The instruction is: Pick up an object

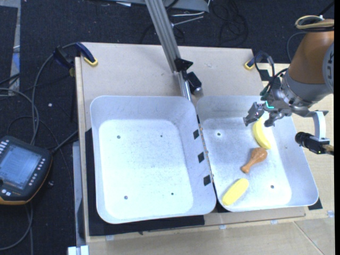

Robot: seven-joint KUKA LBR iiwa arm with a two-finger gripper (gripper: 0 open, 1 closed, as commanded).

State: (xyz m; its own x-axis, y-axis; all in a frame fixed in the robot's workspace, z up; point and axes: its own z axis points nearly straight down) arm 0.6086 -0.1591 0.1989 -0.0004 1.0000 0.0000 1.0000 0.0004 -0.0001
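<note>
Nearest you, at about 5 o'clock in the right bin (297, 193), you see a yellow oblong piece (235, 191) lying slantwise close to the bin's near-left wall. Just beyond it, toward 1 o'clock, a brown drumstick-shaped toy (254, 160) lies tilted, apart from the yellow piece. Farther still, a yellow banana (261, 136) rests on the bin floor, its far end right under the gripper (260, 116). You can see the fingers spread apart on either side of that far end, with nothing lifted between them; the banana is still on the floor. The left bin (101, 116) sits at 9 o'clock on the bench (138, 70), beside the right one.
</note>
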